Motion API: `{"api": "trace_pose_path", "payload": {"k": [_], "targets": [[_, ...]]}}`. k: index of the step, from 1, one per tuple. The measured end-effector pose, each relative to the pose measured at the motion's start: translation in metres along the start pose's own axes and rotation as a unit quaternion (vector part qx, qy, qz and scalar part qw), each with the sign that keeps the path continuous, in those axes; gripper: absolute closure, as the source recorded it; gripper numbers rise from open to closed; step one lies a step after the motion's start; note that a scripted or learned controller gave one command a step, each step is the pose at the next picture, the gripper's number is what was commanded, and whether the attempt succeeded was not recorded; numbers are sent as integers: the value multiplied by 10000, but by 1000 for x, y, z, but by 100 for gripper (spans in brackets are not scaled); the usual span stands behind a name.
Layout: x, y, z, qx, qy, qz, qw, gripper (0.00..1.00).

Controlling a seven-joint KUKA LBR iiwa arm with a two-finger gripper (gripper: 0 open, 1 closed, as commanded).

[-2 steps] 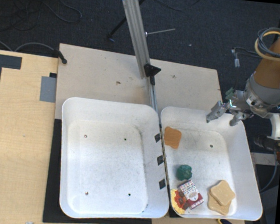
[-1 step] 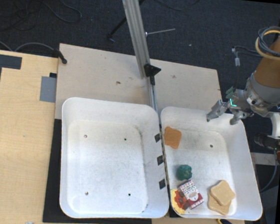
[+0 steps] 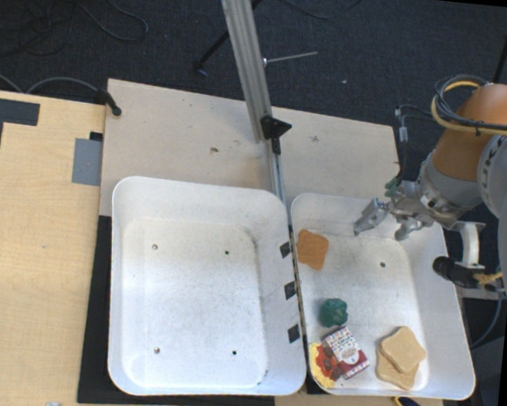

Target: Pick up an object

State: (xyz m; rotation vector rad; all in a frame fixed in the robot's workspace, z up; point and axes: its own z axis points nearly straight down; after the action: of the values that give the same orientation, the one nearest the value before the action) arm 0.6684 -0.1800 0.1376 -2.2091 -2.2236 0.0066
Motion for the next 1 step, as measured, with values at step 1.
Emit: {"api": "trace_pose_path", "payload": {"k": [1], "targets": [[1, 0, 49, -18, -8, -3, 10000, 0]]}}
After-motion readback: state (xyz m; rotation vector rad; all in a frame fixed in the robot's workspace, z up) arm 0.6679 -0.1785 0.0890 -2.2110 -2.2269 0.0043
